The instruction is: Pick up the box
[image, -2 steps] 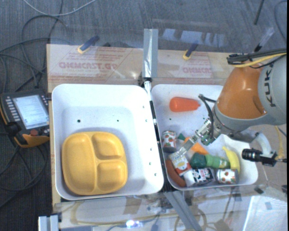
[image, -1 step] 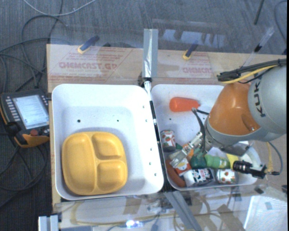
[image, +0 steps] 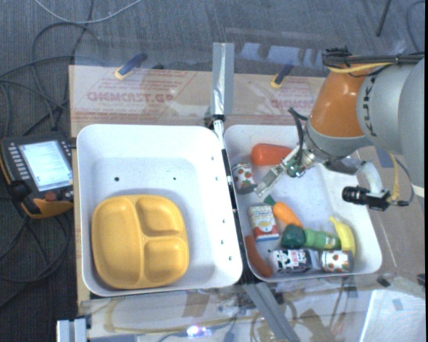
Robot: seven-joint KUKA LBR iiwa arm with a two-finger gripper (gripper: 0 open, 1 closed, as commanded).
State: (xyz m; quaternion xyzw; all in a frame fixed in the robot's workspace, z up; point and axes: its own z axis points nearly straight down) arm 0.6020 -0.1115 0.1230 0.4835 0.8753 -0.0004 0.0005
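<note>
- So far nothing is lifted: the box (image: pixel 262 220) lies on the floor of the right bin (image: pixel 371 258), so the whole pick is left to do, as far as the view shows.
- The claw (image: pixel 265 185) hangs over the upper left part of that bin, above and slightly left of the box, near it but apart from it.
- Its two thin fingers look slightly parted with nothing between them, though they are small and pale against the white bin, so I say this with some doubt.
- Left to do, by my judgement: bring the claw down over the box, close on it, and raise it clear.
- The box is small and upright-oblong, with a pale face, a red band near its lower end and some printed picture too small to read.
- It is crowded: a carrot (image: pixel 287 214) lies just to its right, a red sausage-like piece (image: pixel 257 256) just below it, and a small can (image: pixel 243 177) stands above it near the claw.
- A green item (image: pixel 294 236), a banana (image: pixel 344 235) and an orange piece (image: pixel 272 154) share the bin.
- The left bin (image: pixel 100 144) bears a yellow tray (image: pixel 139 241).
</note>
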